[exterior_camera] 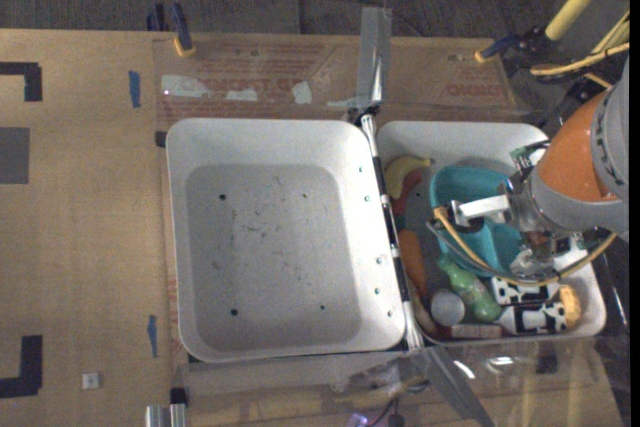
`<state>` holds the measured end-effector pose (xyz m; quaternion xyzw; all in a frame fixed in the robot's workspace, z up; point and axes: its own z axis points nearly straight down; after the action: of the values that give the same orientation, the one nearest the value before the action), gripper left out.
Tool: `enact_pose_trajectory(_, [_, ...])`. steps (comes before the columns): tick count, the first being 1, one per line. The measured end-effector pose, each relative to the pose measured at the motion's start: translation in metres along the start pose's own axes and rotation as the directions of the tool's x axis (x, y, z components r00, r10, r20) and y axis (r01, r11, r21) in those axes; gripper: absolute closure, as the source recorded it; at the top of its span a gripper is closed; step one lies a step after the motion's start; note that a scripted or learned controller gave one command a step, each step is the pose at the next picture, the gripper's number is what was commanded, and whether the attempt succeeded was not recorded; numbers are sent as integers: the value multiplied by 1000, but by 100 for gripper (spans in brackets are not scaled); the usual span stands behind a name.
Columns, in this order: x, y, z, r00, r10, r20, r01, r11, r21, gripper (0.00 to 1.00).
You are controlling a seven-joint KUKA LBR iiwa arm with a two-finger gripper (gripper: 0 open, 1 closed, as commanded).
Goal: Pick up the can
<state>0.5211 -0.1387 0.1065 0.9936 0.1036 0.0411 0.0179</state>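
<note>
The can (447, 307), seen as a grey round top, stands near the front left corner of the right bin (500, 131). My gripper (530, 257) hangs below the orange wrist band over the right side of that bin. It is above the rim of a teal bowl (478, 213) and just behind a black-and-white patterned object (530, 305). The gripper is to the right of the can and slightly behind it, clearly apart from it. Nothing shows between its jaws.
The right bin is crowded: a banana (405, 172) at the back left, an orange piece (413, 260) along the left wall, a green item (462, 277) beside the can and a small orange item (570, 300). The left bin (190, 215) sits alongside.
</note>
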Motion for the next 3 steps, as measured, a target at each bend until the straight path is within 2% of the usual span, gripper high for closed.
enact_pose_trajectory(1, [18,-64,-78,987,-140,73,136,989,56,0])
enact_pose_trajectory(2, [129,-4,-64,976,-206,69,202,977,61,0])
enact_pose_trajectory(3, [110,63,22,997,-8,74,4,999,45,0])
